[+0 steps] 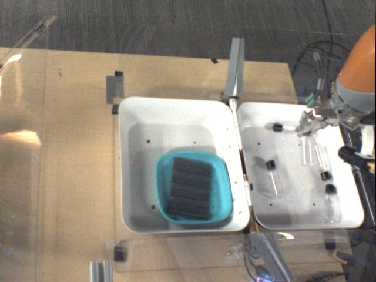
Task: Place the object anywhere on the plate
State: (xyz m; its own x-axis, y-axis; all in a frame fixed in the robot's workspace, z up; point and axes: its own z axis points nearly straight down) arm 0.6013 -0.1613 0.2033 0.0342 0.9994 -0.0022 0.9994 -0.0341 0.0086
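A teal, rounded-square plate point(222, 188) lies in the front part of the left bin point(135, 157). On the plate rests a dark grey ridged block point(190, 188), lying flat and a little tilted, inside the rim. The grey arm with its orange band point(359, 63) enters at the upper right. My gripper point(311, 121) hangs over the back of the right bin point(294, 213), far from the plate and the block. Nothing can be seen held in it.
Several clear vials with black caps lie in the right bin, among them one by the gripper point(285, 127), one mid-bin point(273, 180) and one at the front right point(332, 203). A grey post point(235, 69) stands behind the divide between the bins.
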